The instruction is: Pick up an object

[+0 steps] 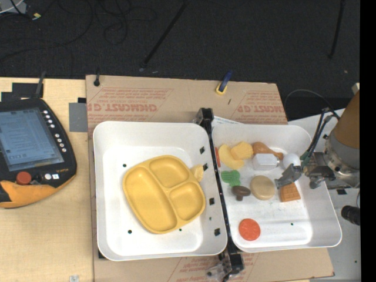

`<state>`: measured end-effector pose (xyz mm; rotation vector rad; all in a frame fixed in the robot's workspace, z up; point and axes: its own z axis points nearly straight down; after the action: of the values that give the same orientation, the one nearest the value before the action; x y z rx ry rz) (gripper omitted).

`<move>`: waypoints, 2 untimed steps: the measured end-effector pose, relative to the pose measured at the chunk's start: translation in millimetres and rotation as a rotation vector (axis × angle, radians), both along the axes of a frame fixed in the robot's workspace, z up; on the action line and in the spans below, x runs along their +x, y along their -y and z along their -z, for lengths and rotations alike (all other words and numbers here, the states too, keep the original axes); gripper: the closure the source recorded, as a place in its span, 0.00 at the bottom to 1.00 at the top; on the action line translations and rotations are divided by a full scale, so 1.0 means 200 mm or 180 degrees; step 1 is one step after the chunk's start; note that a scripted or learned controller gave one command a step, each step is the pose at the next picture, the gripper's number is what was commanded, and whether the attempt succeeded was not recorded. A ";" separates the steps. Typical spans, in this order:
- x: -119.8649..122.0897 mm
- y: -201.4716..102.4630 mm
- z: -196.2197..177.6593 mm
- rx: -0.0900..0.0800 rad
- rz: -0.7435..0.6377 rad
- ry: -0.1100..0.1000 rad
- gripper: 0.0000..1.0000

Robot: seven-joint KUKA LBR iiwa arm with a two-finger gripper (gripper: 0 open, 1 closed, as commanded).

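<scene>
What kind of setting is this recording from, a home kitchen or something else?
Most likely a robotics lab bench, not a kitchen: a teach pendant lies at the left, two white bins sit on taped cardboard, and loose cables run across the dark floor behind. The food looks like toys.

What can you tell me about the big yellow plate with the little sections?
The yellow plate is a rounded tray that looks like smooth plastic, split by raised ridges into three compartments. It lies flat, right side up, turned at a slant in the left bin, on the bin's white floor. A small yellow piece sits at its upper right edge, seemingly touching it. Its compartments hold nothing that can be made out.
</scene>
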<state>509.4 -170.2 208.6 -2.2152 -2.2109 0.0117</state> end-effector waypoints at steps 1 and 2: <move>0.01 0.00 -0.03 -0.0010 -0.0006 0.0039 0.00; 0.05 0.00 0.21 -0.0002 -0.0011 0.0022 0.00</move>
<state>519.9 -171.0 166.1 -2.2151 -2.2188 0.0048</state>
